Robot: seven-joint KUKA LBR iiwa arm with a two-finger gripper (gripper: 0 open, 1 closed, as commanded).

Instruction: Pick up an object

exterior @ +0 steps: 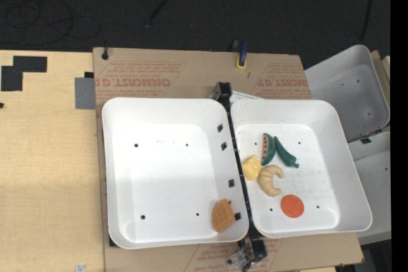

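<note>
Two shallow white bins sit side by side on the bench [44, 156], meeting along a centre seam. The left bin [166, 118] holds one thing, a brown biscuit-like piece [222, 215] at its near right corner, close against the wall by the seam. The right bin [319, 118] holds the rest, grouped toward its left side: a slice of watermelon [264, 148] and a green pepper [282, 152] lying side by side, both with their long axes running from far-left to near-right; a yellow chunk [252, 167] just near of them, close to the seam wall; a tan croissant [271, 179] touching or almost touching the yellow chunk, curved and lying roughly far to near; and an orange disc [292, 206] by itself, nearer the front wall.

The state of the hand cannot be told from this view.

Since the arm comes in from the right, the right bin's things are the closer targets. The orange disc looks the easiest pick: flat, apart from its neighbours, with bare floor to its right and far side. The cluster is crowded, so fingers would likely bump a neighbour, and the brown piece is hemmed in by two walls.
</note>
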